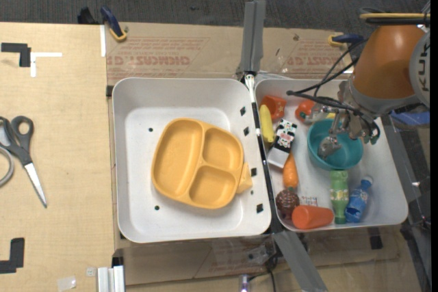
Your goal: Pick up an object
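Teal bowl (335, 145) under claw (333, 141) (touching).

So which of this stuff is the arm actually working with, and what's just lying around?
Job:
end effector
teal bowl
carrot
banana
green bottle
blue bottle
orange cup
right bin

Lying about:
yellow tray
left bin
scissors

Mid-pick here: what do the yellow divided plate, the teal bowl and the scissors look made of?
Yellow divided plate: probably matte moulded plastic, with even colour and soft rounded ridges. Teal bowl: likely smooth plastic with a slight sheen. Scissors: bright metal blades and darker grey handle loops, perhaps plastic.
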Robot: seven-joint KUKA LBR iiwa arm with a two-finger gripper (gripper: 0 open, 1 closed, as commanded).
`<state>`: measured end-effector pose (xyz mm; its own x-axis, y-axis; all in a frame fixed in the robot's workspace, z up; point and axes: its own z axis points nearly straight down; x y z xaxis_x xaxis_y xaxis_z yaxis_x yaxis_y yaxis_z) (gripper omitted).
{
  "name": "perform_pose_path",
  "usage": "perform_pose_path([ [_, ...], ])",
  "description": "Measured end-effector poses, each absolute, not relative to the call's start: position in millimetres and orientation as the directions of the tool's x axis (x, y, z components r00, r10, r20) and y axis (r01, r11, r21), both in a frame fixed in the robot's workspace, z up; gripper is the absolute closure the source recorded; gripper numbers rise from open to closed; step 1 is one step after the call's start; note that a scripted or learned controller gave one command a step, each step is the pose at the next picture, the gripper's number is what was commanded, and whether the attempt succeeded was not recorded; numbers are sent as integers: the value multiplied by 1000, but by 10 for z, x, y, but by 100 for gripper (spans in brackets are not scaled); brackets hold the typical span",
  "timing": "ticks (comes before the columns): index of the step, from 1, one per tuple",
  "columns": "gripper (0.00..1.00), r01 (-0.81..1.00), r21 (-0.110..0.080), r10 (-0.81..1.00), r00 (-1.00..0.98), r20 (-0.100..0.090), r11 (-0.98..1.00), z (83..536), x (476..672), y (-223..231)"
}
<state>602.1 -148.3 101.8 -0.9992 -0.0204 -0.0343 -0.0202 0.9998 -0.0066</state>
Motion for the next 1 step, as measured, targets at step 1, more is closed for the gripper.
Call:
perform_pose_path([
  [1, 0, -93, -1, -93, -996, -7, 996, 931, 6253, -1022],
])
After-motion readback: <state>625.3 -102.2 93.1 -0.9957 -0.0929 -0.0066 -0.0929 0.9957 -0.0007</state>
